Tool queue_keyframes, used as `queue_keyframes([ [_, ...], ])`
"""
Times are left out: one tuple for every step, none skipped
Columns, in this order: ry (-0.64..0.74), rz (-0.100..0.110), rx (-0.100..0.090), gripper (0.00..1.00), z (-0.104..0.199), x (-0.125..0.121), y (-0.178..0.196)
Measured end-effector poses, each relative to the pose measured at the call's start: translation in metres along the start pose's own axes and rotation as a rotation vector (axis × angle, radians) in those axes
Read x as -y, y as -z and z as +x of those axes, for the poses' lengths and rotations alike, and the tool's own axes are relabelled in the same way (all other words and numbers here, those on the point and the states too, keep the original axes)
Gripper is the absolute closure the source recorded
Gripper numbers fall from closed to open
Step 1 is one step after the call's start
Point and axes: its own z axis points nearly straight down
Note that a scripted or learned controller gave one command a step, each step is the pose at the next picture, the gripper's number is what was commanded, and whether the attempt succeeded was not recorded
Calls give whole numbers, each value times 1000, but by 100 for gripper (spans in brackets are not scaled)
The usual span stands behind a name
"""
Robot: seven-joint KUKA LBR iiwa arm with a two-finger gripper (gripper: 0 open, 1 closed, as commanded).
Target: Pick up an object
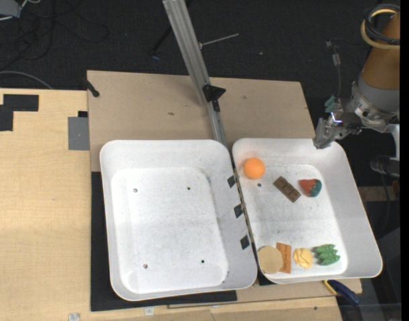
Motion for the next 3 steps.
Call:
queue_keyframes([
  [1, 5, -4, 100, 60, -10, 0],
  [0, 7, -3, 100, 102, -12, -5],
  [0, 9, -3, 100, 147, -13, -16],
])
